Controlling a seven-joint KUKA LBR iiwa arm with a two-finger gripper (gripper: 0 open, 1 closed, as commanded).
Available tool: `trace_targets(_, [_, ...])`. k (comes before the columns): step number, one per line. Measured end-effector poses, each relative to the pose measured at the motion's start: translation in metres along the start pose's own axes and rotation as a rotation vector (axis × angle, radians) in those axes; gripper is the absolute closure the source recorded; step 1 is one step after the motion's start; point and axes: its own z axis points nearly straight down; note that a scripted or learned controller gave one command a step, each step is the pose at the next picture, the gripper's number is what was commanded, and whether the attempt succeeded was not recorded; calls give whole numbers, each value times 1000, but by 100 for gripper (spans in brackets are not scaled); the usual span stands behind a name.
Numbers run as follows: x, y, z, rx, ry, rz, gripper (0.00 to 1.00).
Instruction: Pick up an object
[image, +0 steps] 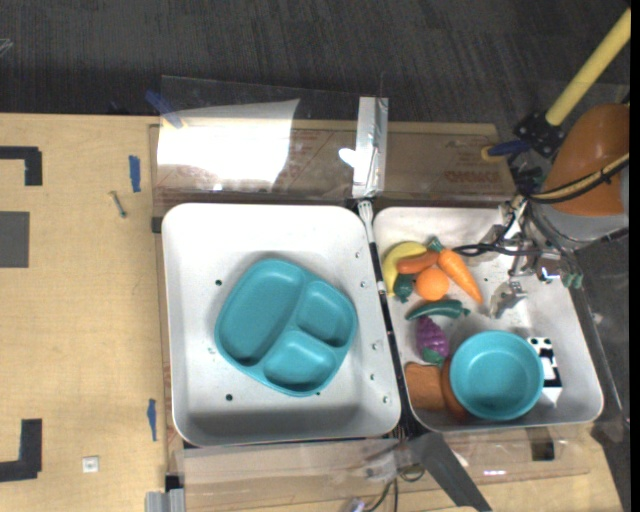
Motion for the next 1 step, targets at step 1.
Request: trace_targets(1, [5,54,4,-1,0,214,0])
